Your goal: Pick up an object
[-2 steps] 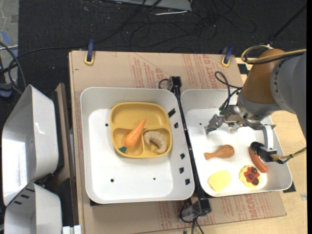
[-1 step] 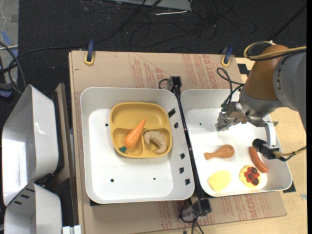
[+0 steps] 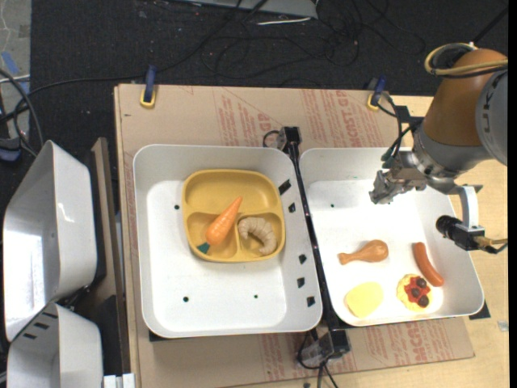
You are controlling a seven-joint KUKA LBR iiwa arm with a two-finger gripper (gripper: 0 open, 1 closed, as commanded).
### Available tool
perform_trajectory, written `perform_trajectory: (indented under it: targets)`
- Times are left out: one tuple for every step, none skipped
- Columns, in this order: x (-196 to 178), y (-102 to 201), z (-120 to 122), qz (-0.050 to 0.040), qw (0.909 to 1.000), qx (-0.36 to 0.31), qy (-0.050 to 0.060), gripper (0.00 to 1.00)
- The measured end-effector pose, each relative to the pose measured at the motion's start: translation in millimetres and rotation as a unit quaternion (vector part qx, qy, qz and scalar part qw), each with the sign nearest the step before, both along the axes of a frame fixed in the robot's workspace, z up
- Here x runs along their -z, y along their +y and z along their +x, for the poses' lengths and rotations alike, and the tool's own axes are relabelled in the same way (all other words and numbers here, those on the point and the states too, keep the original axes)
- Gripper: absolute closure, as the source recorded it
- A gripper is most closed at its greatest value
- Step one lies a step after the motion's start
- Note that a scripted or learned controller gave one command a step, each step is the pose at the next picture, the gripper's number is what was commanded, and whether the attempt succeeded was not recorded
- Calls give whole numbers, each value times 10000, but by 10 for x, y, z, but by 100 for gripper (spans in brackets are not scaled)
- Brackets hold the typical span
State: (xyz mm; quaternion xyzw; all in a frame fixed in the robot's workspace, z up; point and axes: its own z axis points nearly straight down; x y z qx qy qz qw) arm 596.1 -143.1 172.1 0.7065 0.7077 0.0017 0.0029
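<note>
The right bin [image 3: 339, 204] holds a toy chicken drumstick [image 3: 365, 254], a red sausage [image 3: 427, 264], a yellow round piece [image 3: 363, 299] and a small pizza-like disc with dark toppings [image 3: 417, 292]. My gripper [image 3: 389, 186] hangs over the upper part of the right bin, above and slightly right of the drumstick, well apart from it. Nothing shows between its fingers. In the left bin [image 3: 161, 281] a yellow divided plate [image 3: 198, 192] carries an orange carrot [image 3: 224, 221] and a pale shrimp [image 3: 259, 234].
The arm's orange band [image 3: 462, 103] and grey wrist reach in from the upper right. A black divider strip [image 3: 303, 225] runs between the bins. Clamps [image 3: 148, 95] hold the cardboard base at the back. White tubs [image 3: 44, 225] stand at the left.
</note>
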Motion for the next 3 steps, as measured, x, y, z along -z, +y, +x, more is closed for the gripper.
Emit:
perform_trajectory:
  targets:
    - [-440, -27, -22, -1, 10000, -2, 2, 100]
    - [-955, -29, -8, -1, 10000, -8, -1, 100]
    - [-917, 538, -84, 17, 10000, -33, 38, 100]
